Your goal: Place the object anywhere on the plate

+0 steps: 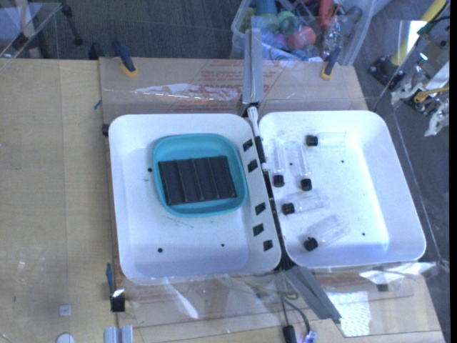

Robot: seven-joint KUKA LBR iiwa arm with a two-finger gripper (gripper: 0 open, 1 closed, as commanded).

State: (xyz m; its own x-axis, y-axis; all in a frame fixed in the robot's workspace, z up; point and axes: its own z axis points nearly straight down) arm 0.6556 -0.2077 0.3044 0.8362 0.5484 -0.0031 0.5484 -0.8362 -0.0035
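Plate [166,159]: teal, square, in left bin [136,249]; dark ribbed insert [196,179] on it.
Objects: five clear vials with black caps (lying flat), right bin [378,213]; lowest vial [323,233] near front.
Gripper: state cannot be told.

A clear tub [307,13] of colourful clutter sits behind the bench. Two clamps [127,64] grip its back edge.

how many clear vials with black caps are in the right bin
5: one near the top, two upright-lying side by side, one mid-bin, one lowest. Transparent bodies could hide another.
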